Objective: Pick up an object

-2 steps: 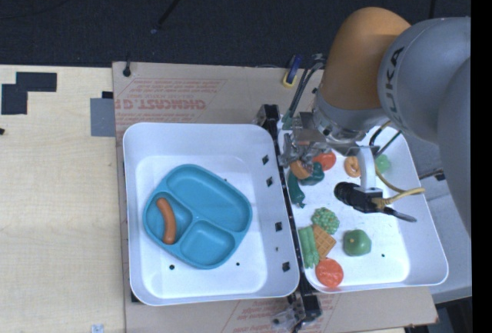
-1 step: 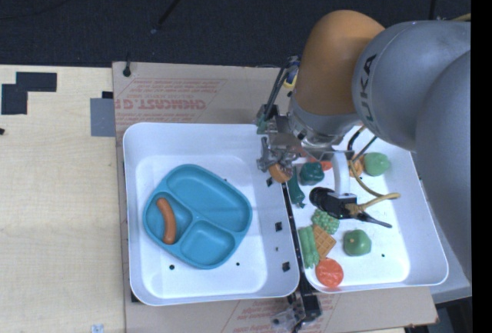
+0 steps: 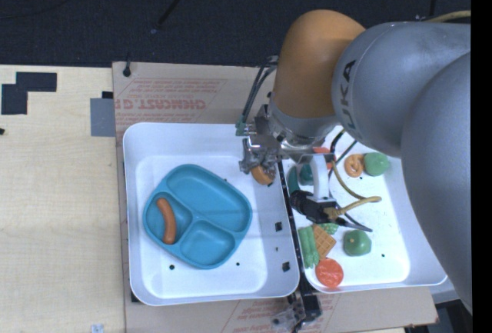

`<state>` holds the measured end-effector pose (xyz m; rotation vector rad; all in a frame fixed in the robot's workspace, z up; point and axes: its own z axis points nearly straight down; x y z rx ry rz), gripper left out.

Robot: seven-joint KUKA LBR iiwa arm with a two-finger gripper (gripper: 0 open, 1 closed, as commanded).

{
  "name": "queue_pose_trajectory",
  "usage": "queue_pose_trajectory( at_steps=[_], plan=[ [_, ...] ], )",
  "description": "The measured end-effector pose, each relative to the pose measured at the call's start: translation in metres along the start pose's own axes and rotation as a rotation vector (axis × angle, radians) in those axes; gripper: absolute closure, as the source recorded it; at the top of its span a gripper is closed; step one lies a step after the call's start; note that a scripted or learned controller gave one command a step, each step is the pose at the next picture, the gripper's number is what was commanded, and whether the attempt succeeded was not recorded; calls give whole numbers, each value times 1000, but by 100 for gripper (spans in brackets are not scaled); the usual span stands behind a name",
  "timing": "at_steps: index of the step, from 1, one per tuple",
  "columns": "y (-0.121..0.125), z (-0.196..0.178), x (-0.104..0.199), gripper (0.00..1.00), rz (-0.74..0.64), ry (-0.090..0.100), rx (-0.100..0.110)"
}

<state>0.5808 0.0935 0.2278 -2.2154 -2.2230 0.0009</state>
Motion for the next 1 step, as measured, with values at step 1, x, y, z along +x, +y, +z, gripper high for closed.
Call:
queue_pose_trajectory(
  at_steps=[1],
  plan=[
    [-19, 0, 4, 100, 2, -2, 3]
  ],
)
